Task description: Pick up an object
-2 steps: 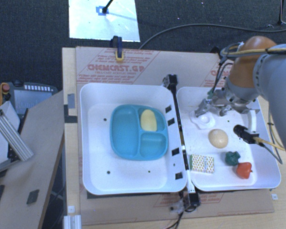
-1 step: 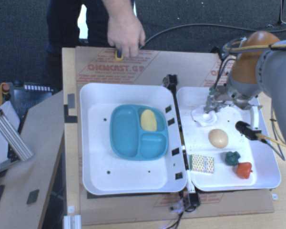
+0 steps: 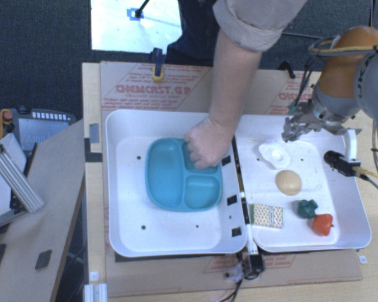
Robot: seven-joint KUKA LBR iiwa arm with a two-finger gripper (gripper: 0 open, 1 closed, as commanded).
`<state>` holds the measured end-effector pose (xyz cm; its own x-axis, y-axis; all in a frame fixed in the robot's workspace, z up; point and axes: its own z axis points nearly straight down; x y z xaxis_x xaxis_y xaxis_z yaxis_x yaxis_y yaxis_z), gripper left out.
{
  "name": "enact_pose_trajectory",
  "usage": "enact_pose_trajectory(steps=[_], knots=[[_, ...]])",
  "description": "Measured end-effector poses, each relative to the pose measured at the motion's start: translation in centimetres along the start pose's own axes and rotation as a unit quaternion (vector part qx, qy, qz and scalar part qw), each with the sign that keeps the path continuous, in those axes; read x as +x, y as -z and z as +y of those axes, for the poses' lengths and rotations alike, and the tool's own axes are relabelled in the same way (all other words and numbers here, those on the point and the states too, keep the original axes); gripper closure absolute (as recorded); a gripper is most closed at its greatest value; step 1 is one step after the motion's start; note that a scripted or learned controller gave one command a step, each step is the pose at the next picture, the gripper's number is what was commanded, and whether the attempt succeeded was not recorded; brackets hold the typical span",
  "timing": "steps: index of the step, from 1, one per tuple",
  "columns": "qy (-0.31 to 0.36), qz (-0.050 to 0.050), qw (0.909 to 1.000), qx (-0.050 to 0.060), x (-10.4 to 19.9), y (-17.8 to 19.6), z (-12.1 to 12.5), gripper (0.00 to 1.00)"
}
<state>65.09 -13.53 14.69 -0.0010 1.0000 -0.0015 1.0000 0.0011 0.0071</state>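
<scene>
Nearest the camera, well below the gripper, lie a red piece, a green piece and a patterned packet. Closer up sit a tan ball and a white object just beneath it. Whether its fingers are apart I cannot tell. Far left, a person's hand grips a blue divided tray.

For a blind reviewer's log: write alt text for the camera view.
A person's hand rests on a blue divided plate in the left bin, while the robot's gripper hovers over the right bin's far edge. That bin holds a fried egg toy, a tan ball, a patterned packet, and green and orange toys.
</scene>
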Motion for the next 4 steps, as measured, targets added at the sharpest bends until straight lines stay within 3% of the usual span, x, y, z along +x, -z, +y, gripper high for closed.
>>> enact_pose_trajectory(steps=[1, 4], knots=[[0.002, 0.000, 1.0000, 0.000, 0.0, 5.5, 0.2, 1.00], [0.004, 0.002, 1.0000, 0.003, 15.6, 7.7, -2.6, 1.00]])
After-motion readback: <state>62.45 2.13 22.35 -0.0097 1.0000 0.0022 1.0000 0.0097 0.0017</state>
